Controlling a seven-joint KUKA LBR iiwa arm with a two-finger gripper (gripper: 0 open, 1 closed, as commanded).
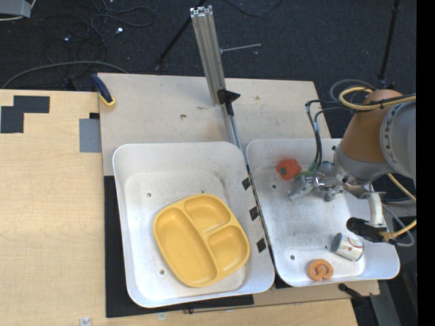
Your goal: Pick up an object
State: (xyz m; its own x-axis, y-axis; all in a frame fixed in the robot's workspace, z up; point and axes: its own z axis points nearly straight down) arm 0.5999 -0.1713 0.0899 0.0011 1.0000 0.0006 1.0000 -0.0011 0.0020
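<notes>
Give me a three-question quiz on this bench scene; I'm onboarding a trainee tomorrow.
1. True or false: the yellow divided plate lies in the left bin.
2. Which object is nearest the gripper? A) red-orange object B) orange ring C) white cylinder
3. How many loose objects lie in the right bin?

Key: 1 true; 2 A; 3 three.

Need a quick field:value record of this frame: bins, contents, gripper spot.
left bin: yellow divided plate
right bin: red-orange object near far edge; orange ring and small white cylinder near front edge
gripper: low over right bin, just beside the red-orange object
grasp: nothing visibly between the fingers
</notes>
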